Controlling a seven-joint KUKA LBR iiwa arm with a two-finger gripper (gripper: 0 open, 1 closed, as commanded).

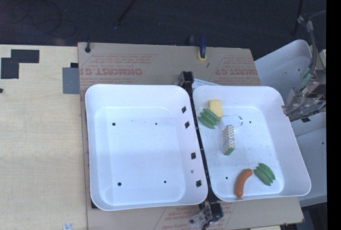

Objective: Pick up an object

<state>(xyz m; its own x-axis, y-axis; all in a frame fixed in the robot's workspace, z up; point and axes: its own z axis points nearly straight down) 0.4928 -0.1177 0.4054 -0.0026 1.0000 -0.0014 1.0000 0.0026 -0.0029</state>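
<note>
Lying in the right shallow white bin [287, 133]: orange sausage-shaped toy [242, 182] near the front, beside a green ridged pod [265, 173]. Gripper [305, 102] at right rim, grip state unreadable.

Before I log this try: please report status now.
Hand at right bin's outer edge, nothing held. Orange sausage-shaped toy lies in that bin. No obstruction.
</note>
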